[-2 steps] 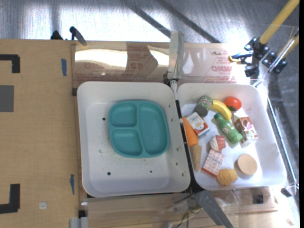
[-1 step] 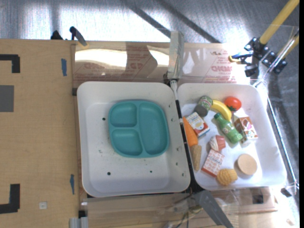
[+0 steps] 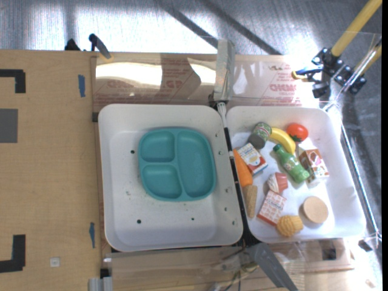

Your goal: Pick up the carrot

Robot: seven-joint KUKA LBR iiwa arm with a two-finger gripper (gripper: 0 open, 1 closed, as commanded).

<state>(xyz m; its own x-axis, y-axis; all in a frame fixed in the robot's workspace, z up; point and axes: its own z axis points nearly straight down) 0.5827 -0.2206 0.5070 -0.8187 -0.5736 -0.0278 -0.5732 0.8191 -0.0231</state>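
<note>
Carrot (image 3: 242,172), orange, smooth, tapered, lies along the left wall of the right bin (image 3: 345,187), just beside a pale corn-like piece (image 3: 250,200). Same bin holds a yellow banana (image 3: 282,139), red tomato (image 3: 297,131), green bottle (image 3: 290,163), small printed cartons (image 3: 272,207), a round tan disc (image 3: 315,210) and a bumpy yellow piece (image 3: 290,225). Left bin (image 3: 115,180), glossy white plastic, carries a teal three-compartment tray (image 3: 177,163). Bench is brown cardboard (image 3: 42,162) with blue tape bits; clear panels behind carry red lettering, unreadable. Pincer state: cannot tell. Grey ribbed floor beyond.
</note>
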